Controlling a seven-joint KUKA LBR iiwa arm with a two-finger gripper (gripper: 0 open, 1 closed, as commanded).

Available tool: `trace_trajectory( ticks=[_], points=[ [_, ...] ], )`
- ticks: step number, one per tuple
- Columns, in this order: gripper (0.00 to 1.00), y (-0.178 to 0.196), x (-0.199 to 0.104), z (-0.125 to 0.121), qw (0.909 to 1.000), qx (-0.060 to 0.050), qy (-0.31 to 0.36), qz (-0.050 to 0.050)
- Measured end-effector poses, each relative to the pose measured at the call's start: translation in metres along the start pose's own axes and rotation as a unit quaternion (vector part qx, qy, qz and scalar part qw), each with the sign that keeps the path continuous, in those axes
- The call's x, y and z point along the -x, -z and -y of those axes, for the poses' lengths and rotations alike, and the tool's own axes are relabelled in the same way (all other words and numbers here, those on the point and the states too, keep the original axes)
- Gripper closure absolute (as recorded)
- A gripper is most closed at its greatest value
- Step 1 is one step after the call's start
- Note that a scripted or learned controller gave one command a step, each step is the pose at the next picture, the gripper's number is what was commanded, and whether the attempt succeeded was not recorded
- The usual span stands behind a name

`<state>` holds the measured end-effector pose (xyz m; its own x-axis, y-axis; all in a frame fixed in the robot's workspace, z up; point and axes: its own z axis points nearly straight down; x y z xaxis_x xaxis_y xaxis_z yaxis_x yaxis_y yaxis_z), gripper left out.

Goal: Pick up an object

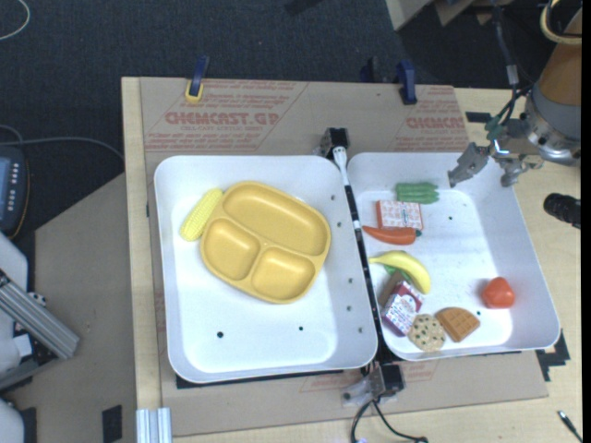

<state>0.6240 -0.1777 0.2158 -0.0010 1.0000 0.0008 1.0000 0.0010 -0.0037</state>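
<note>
The tool (pixel 487 162) hangs spread and empty over the right bin's (pixel 526 238) far edge. The green bean pod (pixel 416 192) lies just left and nearer, long axis running left-right, the closest pick.

Even, fairly bright overhead light — the two white bins (pixel 175 247) come close to washing out, with soft glare on their floors. Shadows stay short and faint. The picture is slightly soft and grainy overall — the dark carpet (pixel 111 26) loses detail.
</note>
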Motion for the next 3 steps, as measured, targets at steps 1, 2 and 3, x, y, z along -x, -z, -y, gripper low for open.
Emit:
trace_trajectory(
  ticks=[1, 2, 3],
  points=[
    [0.0, -0.043, -0.004, 0.0, 1.0, -0.001, 0.0, 0.0],
    [0.0, -0.089, -0.011, -0.003, 1.0, -0.001, 0.0, 0.0],
    [0.0, -0.129, -0.012, -0.006, 1.0, 0.003, 0.0, -0.001]
  ],
)
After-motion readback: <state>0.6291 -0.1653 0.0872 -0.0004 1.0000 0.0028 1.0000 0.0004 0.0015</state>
